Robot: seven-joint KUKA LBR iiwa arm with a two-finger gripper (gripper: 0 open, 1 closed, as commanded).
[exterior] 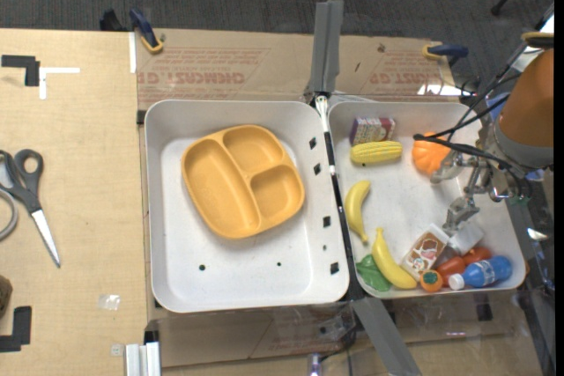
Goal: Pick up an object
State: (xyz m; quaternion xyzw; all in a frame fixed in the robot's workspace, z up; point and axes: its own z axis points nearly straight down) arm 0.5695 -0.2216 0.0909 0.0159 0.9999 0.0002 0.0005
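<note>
Dark carpet runs behind a pale wooden desk [70, 180], where flattened cardboard [229, 66] lies under two shallow white bins. Scissors [31, 198] rest off to the left on the bare wood.

From where I stand the picking looks barely begun. The pincer [464, 211] hangs low over the right bin [401, 198], near its right wall, and I see nothing between its fingers; whether they are spread or pressed together I cannot tell, since cables and metal parts clutter that spot. Every object seems to lie on the bin floor, so I judge the grasp and the lift are both left to do.

Nearest the pincer is a small flat printed packet [425, 254], just below it, and a glossy blue bottle [483, 273] lying on its side. An orange toy fruit [431, 156] sits up and to the left of the pincer. Farther off are two smooth, curved plastic bananas [356, 207] [390, 260], a knobbly yellow corn cob [376, 153] and a small purple box [371, 129]. The left bin [176, 277] holds a matte yellow divided plate [242, 180] with three compartments.
</note>
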